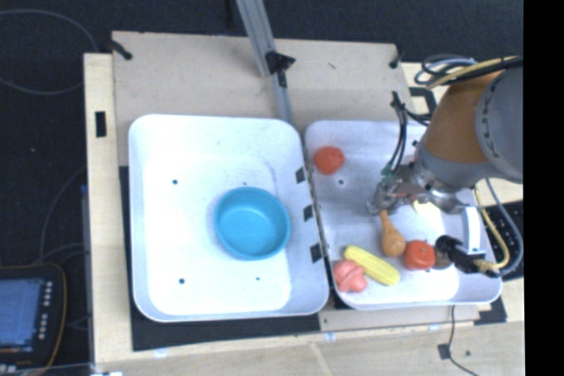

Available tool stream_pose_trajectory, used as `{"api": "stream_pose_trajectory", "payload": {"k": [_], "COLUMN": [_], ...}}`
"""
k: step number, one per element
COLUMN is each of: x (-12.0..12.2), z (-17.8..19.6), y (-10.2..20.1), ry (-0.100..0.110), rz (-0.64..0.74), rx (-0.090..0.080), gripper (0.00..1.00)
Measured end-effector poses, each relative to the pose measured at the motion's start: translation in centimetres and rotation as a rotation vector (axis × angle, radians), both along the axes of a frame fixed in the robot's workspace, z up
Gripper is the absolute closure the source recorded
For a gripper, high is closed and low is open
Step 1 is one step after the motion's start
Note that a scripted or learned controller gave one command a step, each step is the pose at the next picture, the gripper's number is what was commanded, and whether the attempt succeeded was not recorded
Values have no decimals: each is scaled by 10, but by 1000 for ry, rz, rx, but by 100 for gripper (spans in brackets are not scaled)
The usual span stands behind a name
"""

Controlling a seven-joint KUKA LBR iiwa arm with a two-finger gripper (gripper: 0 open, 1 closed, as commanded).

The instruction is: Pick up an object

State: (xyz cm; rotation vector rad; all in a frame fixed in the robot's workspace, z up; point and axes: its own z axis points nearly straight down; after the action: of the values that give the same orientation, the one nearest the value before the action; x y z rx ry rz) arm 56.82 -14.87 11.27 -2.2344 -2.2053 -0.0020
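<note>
Beside smooth round tomato (pixel 419 254), bumpy yellow corn (pixel 372 265), glossy plastic.

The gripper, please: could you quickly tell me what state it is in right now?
Gripper: low in the right bin, just above the tan drumstick-shaped toy; whether it is open, shut or holding anything cannot be told from this view.

The pincer (pixel 385 200) hangs over the right bin (pixel 370 136). Just under it in the picture lies a drumstick (pixel 391 237). Up and to the left of the pincer sits a small ball (pixel 330 159). Below the pincer, near the bin's front edge, a corn cob (pixel 371 265) lies between a pink toy (pixel 350 276) and a tomato (pixel 419 254). Far left of the pincer, a bowl (pixel 252 223) sits in the left bin (pixel 167 154).
</note>
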Motion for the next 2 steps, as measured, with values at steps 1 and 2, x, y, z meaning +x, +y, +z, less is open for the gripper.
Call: {"api": "stream_pose_trajectory", "payload": {"k": [1, 2], "x": [1, 8], "z": [49, 116], "y": [-9, -11], "ry": [-6, -11], "rz": [7, 18], "rx": [-2, -2], "gripper": [100, 100]}}
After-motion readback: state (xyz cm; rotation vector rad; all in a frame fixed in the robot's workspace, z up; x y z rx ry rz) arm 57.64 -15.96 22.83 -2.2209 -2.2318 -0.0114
